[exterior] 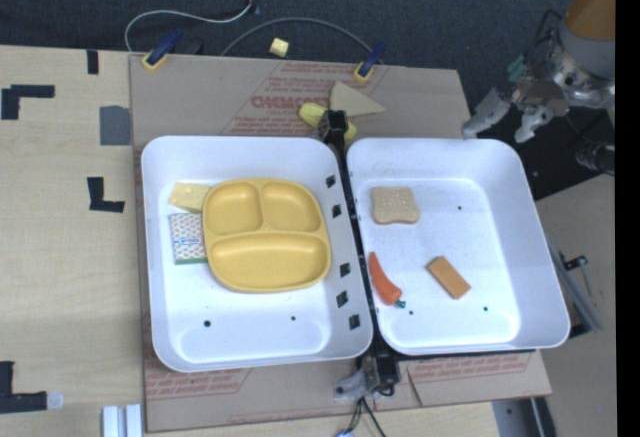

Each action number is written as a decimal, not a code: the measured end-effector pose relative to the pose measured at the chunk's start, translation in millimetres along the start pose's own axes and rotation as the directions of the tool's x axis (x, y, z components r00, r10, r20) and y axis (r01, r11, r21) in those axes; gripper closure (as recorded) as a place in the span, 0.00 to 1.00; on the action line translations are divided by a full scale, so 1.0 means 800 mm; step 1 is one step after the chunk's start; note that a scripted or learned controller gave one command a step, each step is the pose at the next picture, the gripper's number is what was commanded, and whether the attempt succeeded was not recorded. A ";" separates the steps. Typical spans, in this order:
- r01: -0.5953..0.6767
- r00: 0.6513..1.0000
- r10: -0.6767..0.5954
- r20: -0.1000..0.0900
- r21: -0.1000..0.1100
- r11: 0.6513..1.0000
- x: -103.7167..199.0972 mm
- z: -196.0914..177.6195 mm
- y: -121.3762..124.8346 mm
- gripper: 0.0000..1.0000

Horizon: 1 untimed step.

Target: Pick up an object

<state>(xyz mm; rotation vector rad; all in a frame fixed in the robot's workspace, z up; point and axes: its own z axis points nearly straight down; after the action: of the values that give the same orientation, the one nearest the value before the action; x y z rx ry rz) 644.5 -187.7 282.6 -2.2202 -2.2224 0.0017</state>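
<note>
The right bin (500, 170) holds a slice of toast (394, 206), a small orange-brown block (448, 277) and an orange carrot (384, 280) beside the divider. A yellow divided plate (266, 233) fills much of the left bin (250, 335), with a pale yellow wedge (187, 196) and a small patterned card (186, 236) at its left. My gripper (508, 117) hangs above and just beyond the right bin's far right corner, its fingers spread open and holding nothing.
The bins rest on a cardboard sheet (290, 90) held by blue-and-yellow clamps (161, 50). A tan wedge (355, 101) and a yellow piece (314, 112) lie behind the bins. Cables run across the dark floor behind.
</note>
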 end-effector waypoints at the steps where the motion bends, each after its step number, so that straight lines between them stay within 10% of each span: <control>1: 0.004 1.000 -0.004 -0.005 0.013 1.000 0.082 0.170 -0.016 0.00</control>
<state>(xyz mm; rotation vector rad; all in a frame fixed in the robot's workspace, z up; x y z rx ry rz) 631.5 -122.5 146.6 -2.2063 -2.2179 0.0103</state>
